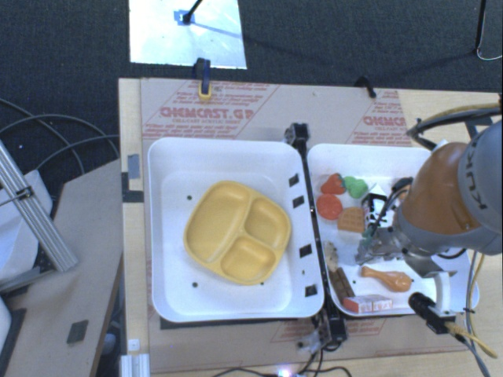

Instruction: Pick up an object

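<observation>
Two shallow white bins sit side by side on a cardboard-covered bench. The left bin holds a yellow divided tray with three compartments, lying slightly turned near the bin's middle. The right bin holds a scatter of toy food: a red strawberry-like piece and a green piece touching each other near the far side, a red round tomato-like piece just below them, an orange waffle-like square beside that, a tan drumstick nearer the front, a small red and white box along the front wall, and a dark brown stick-like item by the left wall. The grey arm with its orange band reaches in from the right and covers much of the right bin. The gripper hangs over the middle of that bin, between the waffle-like square and the drumstick, just above the drumstick's thin end. Whether it is spread or closed cannot be told from this slant, and nothing can be seen held in it. A blue and yellow clamp grips the bench's far edge.
</observation>
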